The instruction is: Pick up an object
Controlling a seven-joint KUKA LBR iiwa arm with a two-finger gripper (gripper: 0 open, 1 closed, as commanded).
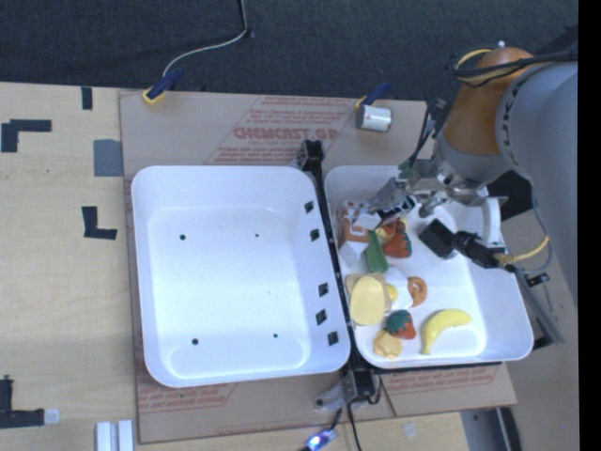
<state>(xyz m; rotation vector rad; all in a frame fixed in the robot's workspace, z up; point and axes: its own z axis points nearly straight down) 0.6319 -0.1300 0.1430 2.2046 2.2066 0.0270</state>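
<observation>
Right-hand shallow white plastic bin (pixel 502 341), near end: one curved yellow plastic banana (pixel 442 327), lying against the near right floor of the bin. Just left of it, one small red and green toy fruit (pixel 401 323), touching a pale yellow lumpy toy piece (pixel 386 345) at the near wall.

Same bin, middle: one pale yellow rounded block (pixel 367 300), close to the left wall. Just right of it, one small orange and white round toy (pixel 416 290), apart from the banana.

Same bin, far half: one slim green toy vegetable (pixel 376 251), lying lengthwise, its far end under a red toy piece (pixel 398 242). One orange and white flat item (pixel 354 225) at the far left of the bin, beside the green vegetable.

Two-finger gripper (pixel 396 198): over the far part of this bin, directly above the red piece and the orange and white item, near them. Whether it touches either cannot be told. Whether the fingers stand apart or together cannot be told; nothing is seen between them. Grey arm with orange band (pixel 488 111) reaches in from the right.

Left-hand shallow white plastic bin (pixel 150 252): bare white floor with a few small dark dots.

Beyond the bins: brown cardboard sheet (pixel 235 130), one small silver cylinder (pixel 375 118).
</observation>
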